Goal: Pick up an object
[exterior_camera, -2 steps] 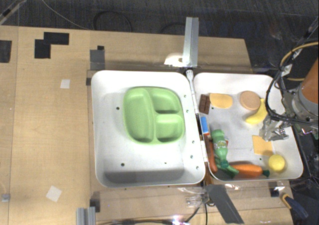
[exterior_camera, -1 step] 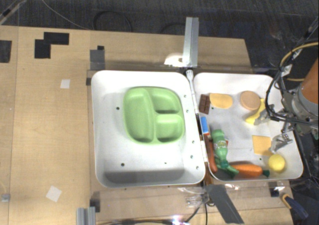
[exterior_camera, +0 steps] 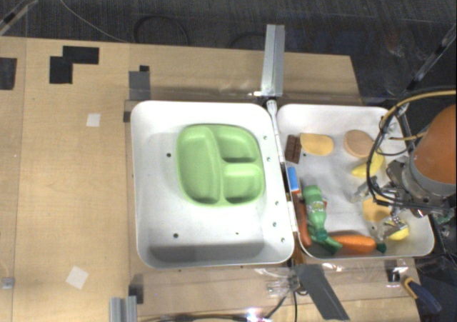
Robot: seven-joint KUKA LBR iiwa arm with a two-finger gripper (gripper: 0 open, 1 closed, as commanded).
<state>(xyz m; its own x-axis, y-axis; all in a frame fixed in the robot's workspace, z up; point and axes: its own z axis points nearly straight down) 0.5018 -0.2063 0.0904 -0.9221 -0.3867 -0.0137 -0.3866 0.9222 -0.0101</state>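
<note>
The grey, orange-banded arm's gripper (exterior_camera: 392, 222) hung low over small yellow toy pieces (exterior_camera: 376, 209) near the right white bin's (exterior_camera: 335, 115) right edge, apparently positioning for a pick.

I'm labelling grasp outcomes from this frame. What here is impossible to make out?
- Pincer: too small and tangled in cables to tell whether it is open, or grips anything.
- Yellow pieces in the right bin: partly covered by the arm, shapes unclear.
- Arm: cut off by the right edge.
</note>
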